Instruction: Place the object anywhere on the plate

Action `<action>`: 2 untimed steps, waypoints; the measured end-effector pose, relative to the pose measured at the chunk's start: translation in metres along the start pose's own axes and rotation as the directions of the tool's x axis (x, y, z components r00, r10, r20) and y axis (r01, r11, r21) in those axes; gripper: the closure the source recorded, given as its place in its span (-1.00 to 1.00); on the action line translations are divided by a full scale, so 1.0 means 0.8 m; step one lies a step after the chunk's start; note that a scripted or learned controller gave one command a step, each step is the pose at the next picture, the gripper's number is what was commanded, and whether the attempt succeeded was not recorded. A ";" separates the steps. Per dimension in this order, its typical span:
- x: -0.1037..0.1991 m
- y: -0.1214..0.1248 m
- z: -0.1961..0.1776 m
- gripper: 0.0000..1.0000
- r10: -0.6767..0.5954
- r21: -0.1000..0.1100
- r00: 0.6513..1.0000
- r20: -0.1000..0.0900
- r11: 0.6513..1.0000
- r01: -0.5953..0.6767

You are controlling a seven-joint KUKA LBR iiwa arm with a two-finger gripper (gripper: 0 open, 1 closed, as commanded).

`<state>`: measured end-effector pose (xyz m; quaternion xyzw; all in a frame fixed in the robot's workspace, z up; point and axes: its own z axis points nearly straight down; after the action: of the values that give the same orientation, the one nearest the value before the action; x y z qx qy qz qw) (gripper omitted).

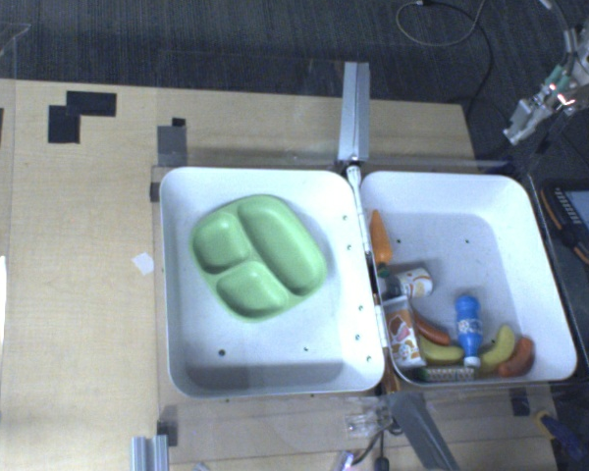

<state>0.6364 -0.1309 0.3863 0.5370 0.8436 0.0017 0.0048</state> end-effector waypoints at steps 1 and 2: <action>0.041 -0.011 -0.045 1.00 -0.169 -0.001 0.986 0.000 0.986 0.169; -0.043 -0.049 -0.065 1.00 -0.302 0.000 0.953 0.002 0.953 0.302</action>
<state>0.6147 -0.1783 0.4384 0.4016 0.9158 0.0007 0.0060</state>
